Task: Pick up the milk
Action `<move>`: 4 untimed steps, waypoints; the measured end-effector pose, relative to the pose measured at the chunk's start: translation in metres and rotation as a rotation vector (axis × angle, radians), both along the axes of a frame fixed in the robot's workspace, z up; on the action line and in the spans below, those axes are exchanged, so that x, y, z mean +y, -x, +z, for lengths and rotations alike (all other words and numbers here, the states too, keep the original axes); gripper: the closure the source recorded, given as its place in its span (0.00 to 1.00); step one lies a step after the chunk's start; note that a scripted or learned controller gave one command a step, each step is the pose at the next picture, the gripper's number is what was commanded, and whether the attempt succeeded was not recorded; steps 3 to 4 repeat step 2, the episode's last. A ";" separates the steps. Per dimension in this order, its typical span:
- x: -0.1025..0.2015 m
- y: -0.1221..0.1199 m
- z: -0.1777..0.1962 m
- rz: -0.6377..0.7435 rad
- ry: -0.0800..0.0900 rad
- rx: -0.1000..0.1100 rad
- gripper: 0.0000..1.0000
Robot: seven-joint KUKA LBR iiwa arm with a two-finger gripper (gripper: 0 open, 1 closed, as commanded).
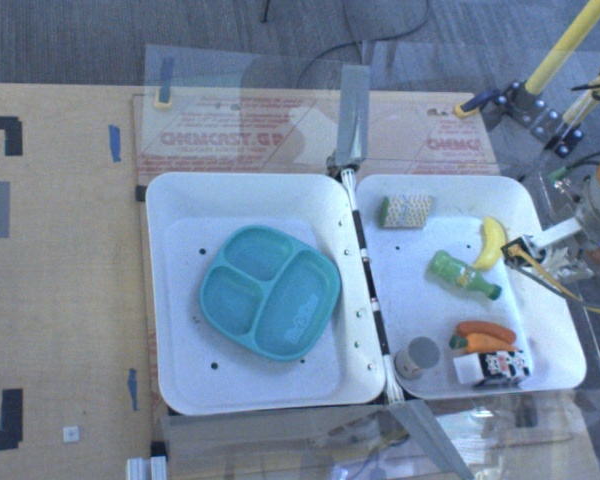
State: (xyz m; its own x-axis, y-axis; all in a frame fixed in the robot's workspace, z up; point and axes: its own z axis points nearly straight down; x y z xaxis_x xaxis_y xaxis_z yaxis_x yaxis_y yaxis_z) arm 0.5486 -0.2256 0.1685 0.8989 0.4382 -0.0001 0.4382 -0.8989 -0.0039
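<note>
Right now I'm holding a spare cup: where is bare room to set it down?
Right white bin: bare floor between the speckled square sponge, green plastic bottle and grey round can. Crowded near corner: orange carrot beside black-and-white milk carton.

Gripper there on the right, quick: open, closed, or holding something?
Gripper: cannot be told. The milk carton lies in the right bin, apart from it.

The arm [592, 226] reaches in at the view's far right edge, wrist low, mostly cut off.
</note>
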 end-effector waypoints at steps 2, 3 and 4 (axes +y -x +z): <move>0.040 -0.070 0.239 -0.182 0.004 -0.001 1.00; 0.040 -0.070 0.239 -0.182 0.004 -0.001 1.00; 0.040 -0.070 0.239 -0.182 0.004 -0.001 1.00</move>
